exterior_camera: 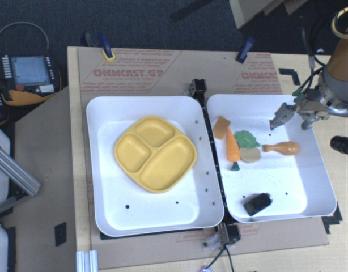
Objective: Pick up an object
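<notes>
Your likeliest target, the drumstick (281, 148), lies in the right bin (310, 205), just near of the gripper (293, 118), whose fingers look spread, holding nothing. Its rounded shape could slip sideways from the pinch. You have five toy foods and one black block (257, 203); one yellow tray (156, 153) sits left.

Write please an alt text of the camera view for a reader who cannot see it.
The tool hangs over the right bin, above toy food: a carrot, a drumstick and a black block. The left bin holds a yellow divided plate.
</notes>
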{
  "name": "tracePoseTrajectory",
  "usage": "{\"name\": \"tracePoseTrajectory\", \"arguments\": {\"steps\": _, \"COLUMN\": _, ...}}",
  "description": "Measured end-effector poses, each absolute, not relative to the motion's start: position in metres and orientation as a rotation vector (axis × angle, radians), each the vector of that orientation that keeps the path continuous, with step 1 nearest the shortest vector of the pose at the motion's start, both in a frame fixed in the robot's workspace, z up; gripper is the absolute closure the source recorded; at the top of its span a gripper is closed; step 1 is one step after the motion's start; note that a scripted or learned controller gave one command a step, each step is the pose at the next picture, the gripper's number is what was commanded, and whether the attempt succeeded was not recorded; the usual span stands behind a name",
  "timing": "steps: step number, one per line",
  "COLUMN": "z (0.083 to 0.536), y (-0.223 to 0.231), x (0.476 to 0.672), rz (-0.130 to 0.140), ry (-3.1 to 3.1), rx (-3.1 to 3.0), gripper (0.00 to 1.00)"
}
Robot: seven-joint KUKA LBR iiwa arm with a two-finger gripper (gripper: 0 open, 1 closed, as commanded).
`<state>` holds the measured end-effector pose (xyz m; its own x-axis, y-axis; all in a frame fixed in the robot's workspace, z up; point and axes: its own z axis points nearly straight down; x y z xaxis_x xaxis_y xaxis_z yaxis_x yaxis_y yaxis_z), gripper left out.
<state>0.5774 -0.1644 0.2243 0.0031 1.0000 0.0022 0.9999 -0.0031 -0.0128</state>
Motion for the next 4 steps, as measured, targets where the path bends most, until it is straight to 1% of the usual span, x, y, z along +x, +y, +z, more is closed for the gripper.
{"name": "tracePoseTrajectory", "arguments": {"steps": 1, "z": 0.231, "y": -0.164, "x": 0.580, "rz": 0.000, "ry": -2.222, "rx": -2.222, "gripper": 0.00}}
{"name": "tracePoseTrajectory", "arguments": {"steps": 2, "z": 0.178, "y": -0.156, "x": 0.575, "rz": 0.002, "ry": -2.220, "rx": -2.220, "gripper": 0.00}}
{"name": "tracePoseTrajectory", "arguments": {"steps": 3, "z": 0.117, "y": -0.147, "x": 0.576, "rz": 0.005, "ry": -2.218, "rx": -2.216, "gripper": 0.00}}
{"name": "tracePoseTrajectory", "arguments": {"steps": 4, "z": 0.090, "y": -0.148, "x": 0.579, "rz": -0.007, "ry": -2.224, "rx": -2.226, "gripper": 0.00}}
